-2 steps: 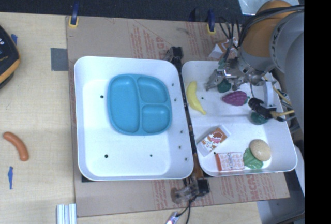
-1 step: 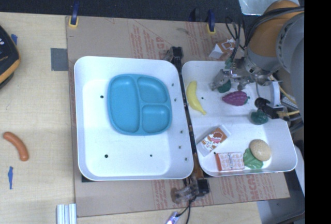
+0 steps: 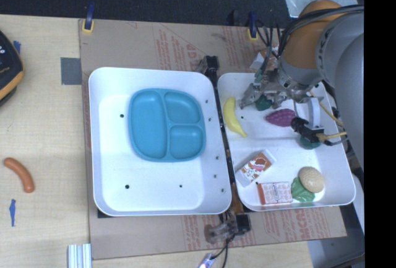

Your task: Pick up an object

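The pincer (image 3: pixel 262 95) hangs low over the far end of the right bin (image 3: pixel 334 202), close to the bin's back wall, and the slanted view does not let me tell whether it is apart or together, or whether it is clamped on anything. Right beneath it lies a dark green thing (image 3: pixel 266 101), partly hidden by the metal of the pincer, so contact cannot be judged. Just beside that, toward the near side, sits a purple lump (image 3: pixel 281 117). A banana (image 3: pixel 233 117) lies along the bin's left wall, near the pincer but apart from it. Further toward the near end lie a small tilted carton (image 3: pixel 255 168) and a red and white packet (image 3: pixel 274 192), with a pale round bun (image 3: pixel 310 179) resting on a green piece (image 3: pixel 299 194) next to the packet. The left bin (image 3: pixel 108 195) holds a blue divided plate (image 3: pixel 166 124). Out on the bench (image 3: pixel 43 137), well to the left, lies a sausage (image 3: pixel 19 174).
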Action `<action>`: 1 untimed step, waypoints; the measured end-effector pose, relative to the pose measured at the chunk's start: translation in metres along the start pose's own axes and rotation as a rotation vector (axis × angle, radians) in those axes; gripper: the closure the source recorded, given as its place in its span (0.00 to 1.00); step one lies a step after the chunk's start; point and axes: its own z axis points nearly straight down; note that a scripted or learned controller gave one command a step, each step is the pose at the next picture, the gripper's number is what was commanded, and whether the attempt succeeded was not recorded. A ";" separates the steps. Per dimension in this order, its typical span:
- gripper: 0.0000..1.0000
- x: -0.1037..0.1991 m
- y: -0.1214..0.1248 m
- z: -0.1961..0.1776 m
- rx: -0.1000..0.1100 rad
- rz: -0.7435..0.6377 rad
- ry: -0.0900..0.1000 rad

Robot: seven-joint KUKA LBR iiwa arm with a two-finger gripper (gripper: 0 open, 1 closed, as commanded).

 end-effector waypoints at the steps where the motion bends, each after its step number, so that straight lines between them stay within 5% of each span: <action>1: 0.00 -0.031 0.000 0.000 -0.003 0.004 0.000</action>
